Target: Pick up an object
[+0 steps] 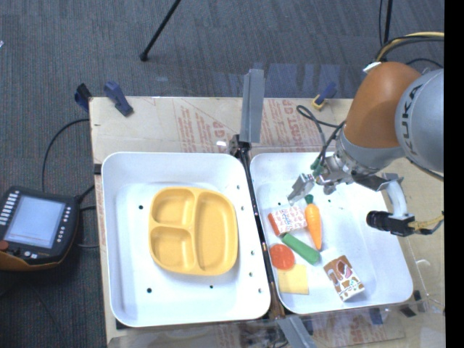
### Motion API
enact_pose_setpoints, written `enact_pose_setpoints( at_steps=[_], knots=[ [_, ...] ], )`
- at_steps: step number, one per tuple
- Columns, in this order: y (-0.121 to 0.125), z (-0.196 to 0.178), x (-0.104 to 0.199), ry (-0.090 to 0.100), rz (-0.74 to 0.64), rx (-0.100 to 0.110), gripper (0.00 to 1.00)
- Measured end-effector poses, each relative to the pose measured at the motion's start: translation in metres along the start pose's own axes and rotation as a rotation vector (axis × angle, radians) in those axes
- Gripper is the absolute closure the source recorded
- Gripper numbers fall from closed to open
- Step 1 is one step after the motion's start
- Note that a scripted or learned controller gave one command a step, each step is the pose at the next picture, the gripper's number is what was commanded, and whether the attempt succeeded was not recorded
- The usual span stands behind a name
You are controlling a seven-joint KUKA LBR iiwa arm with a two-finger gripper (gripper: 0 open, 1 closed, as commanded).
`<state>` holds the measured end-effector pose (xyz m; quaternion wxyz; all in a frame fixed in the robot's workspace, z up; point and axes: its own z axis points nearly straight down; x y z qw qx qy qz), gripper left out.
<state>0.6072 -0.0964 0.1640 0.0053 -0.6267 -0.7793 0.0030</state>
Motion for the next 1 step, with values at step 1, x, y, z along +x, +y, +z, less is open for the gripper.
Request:
enact_pose_setpoints(
  at_steps=[1],
  knots=[
    [-0.0177,0.0718,-0.0255,-0.004,-0.03,-0.016,0.0]
  ],
)
